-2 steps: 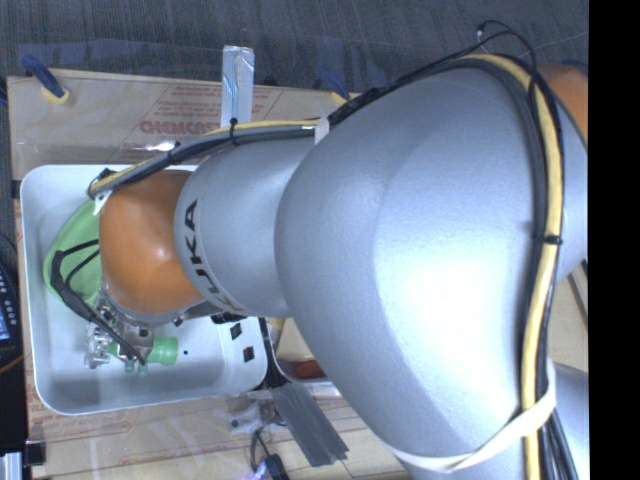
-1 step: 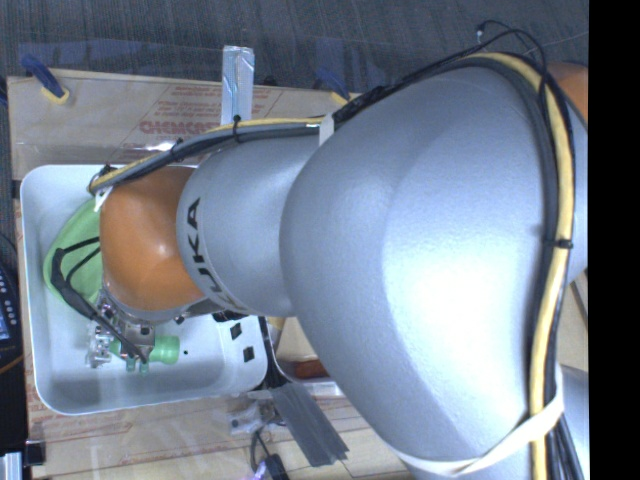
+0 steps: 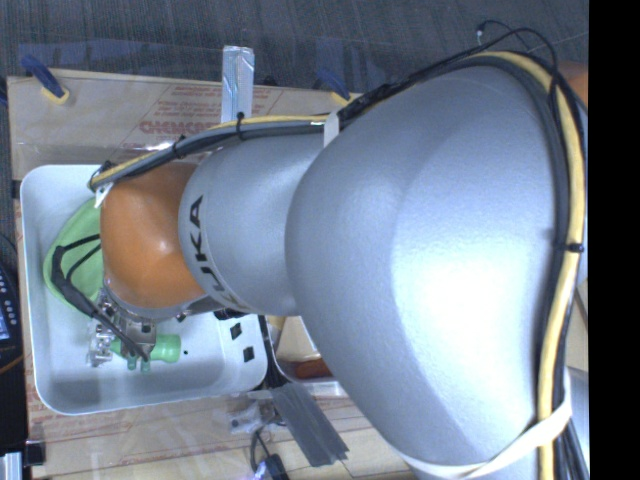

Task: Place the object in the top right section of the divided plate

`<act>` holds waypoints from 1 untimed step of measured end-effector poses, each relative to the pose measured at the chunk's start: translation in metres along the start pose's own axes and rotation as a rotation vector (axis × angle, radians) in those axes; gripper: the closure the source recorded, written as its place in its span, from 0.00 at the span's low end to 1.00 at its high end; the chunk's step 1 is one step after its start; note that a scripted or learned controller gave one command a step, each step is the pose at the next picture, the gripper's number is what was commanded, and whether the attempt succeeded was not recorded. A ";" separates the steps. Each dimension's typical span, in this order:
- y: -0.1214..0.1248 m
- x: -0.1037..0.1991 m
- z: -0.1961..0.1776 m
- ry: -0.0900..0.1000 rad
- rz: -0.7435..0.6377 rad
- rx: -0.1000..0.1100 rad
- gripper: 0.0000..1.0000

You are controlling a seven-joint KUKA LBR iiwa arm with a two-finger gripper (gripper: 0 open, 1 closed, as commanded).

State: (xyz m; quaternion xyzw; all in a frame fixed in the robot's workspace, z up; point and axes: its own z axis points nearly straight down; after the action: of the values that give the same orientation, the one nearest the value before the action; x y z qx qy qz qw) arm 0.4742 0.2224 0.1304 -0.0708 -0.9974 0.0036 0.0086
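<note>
Most of our view is being taken up by the arm (image 3: 400,258), which is reaching in from the right over the left bin (image 3: 40,298). Below the orange band (image 3: 145,243) we are seeing the gripper (image 3: 112,343) low in the bin, near its front-left part. A small green object (image 3: 160,348) is lying just beside the gripper; whether it is between the fingers we cannot tell, and we cannot tell how the jaws are standing, as the wrist is hiding them. A green curved thing (image 3: 72,238), perhaps the divided plate, is peeking out from under the band at the bin's left, and its sections are hidden. We are judging this as the pick-up or early carrying step. Next we are needing a sure hold, then a lift and a move toward the plate's top right section.
</note>
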 end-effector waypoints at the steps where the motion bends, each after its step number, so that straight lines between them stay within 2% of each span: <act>1: -0.004 -0.001 0.042 -0.010 -0.320 -0.003 1.00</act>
State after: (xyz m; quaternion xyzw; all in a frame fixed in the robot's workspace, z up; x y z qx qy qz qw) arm 0.4738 0.2181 0.0882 0.0888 -0.9960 0.0011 0.0038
